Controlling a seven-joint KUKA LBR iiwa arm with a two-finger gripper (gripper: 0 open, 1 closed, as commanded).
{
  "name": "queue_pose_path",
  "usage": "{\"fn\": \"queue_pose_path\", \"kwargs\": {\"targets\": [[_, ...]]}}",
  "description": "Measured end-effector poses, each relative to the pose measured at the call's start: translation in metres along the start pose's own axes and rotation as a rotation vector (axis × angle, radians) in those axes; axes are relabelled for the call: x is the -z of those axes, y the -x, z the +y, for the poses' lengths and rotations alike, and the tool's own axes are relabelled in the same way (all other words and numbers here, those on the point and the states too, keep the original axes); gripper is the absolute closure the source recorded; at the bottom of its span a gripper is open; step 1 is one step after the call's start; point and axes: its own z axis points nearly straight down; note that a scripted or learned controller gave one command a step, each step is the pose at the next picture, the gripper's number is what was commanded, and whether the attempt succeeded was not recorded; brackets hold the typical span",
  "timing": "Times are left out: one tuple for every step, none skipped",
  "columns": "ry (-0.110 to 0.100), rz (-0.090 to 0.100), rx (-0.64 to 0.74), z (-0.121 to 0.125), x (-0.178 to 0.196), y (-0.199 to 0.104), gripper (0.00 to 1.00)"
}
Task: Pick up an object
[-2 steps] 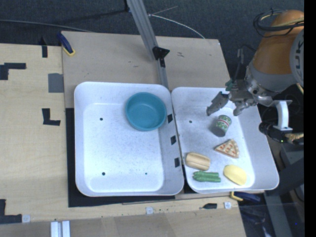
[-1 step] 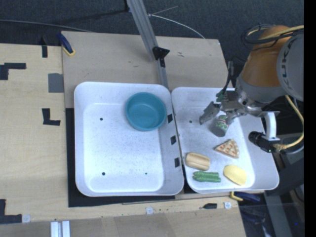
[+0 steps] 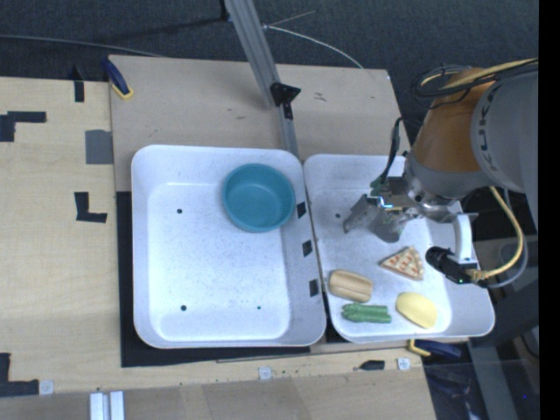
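You would have seen the jaws point(image 3: 373, 221) over the right bin point(image 3: 337, 182), low above its bare upper half, with two grey fingers point(image 3: 357, 214) splayed apart and nothing between them. They gripped no object. The arm point(image 3: 455, 138) came in from the right, its orange band sitting just behind the wrist.

All four small things lay on the near side of the jaws, toward the bin's front edge. The pizza slice point(image 3: 403, 262) was closest, just below and a little to the right of the jaws, clear of the fingers. The bun point(image 3: 350, 284) lay below the jaws and slightly left, and the green pod point(image 3: 366, 313) sat just beyond it, nearly touching. The lemon point(image 3: 416, 309) was farthest off, down and to the right, beside the pod.

Well to the left of the jaws, across the divide, the blue bowl point(image 3: 258, 197) stood upright in the left bin point(image 3: 175, 261), near its back right corner. Both bins rested side by side on the counter point(image 3: 52, 234)
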Motion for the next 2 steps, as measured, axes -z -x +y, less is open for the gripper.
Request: {"fn": "queue_pose_path", "kwargs": {"targets": [[0.0,0.0,-0.001,0.005,-0.051,0.007,0.0],[0.003,0.0,0.002,0.006,-0.038,0.006,1.0]]}}
